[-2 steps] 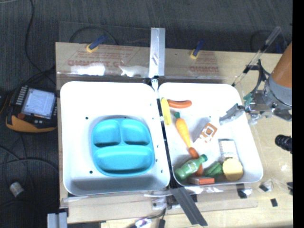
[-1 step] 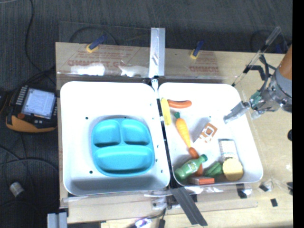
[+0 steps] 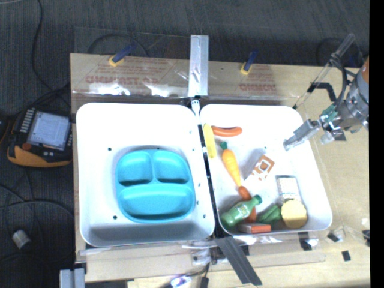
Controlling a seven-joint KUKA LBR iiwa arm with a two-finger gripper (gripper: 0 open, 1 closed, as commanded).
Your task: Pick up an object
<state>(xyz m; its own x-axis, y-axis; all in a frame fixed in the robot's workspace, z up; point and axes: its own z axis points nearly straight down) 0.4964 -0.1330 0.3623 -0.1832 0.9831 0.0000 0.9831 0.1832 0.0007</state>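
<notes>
Gripper (image 3: 294, 141) hovering over right bin (image 3: 312, 161) rim, fingers' state unclear, nothing grasped; carrot (image 3: 231, 165) lying exposed, easiest target.

Gripper (image 3: 298, 138) over right bin (image 3: 306, 164) (toys inside).

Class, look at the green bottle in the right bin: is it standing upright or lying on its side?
Lying on its side. The green bottle shows its full length along the right bin floor.
</notes>
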